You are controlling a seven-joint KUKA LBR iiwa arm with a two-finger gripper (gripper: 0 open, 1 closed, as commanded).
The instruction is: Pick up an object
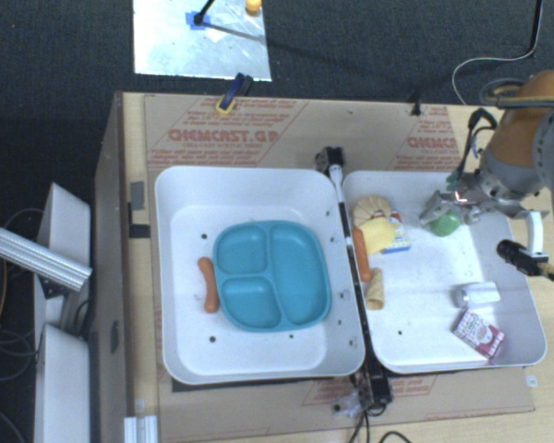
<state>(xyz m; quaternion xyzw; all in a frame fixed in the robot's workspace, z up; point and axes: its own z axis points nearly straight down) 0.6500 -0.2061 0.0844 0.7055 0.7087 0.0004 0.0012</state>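
The end effector (pixel 454 203) sits low at the far right of the right bin (pixel 415 363), directly over a small green object (pixel 446 222). The object touches its tip on the near side. Whether it is open, closed or gripping the object cannot be told.

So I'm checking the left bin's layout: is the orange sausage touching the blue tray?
Apart. The camera view shows a strip of white bin floor between the sausage and the tray.

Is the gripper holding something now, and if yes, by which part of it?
It cannot be told. The gripper is right at a small green object in the right bin, but a grip is not visible.
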